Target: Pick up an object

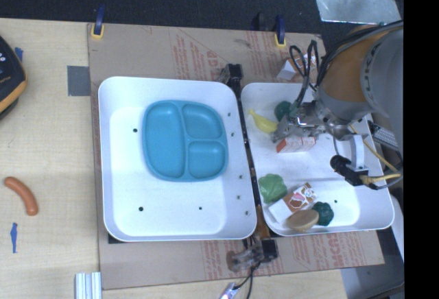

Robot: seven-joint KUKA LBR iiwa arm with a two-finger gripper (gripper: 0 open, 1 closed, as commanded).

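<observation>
Cardboard-lined bench | glossy white bins [110, 153] | moulded blue tray [184, 139] | jaws [296, 127] state unclear

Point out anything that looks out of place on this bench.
One thing stands out: a toy sausage lies on the bare bench at the far left, outside both bins, while the other small items sit in the right bin. The blue divided plate sits tilted in the left bin.

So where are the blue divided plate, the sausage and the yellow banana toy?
blue divided plate [184, 139]: camera view, on its centre ridge.
sausage [22, 195]: camera view, mid-length, on the bench.
banana [263, 121]: camera view, its middle, in the right bin.
</observation>
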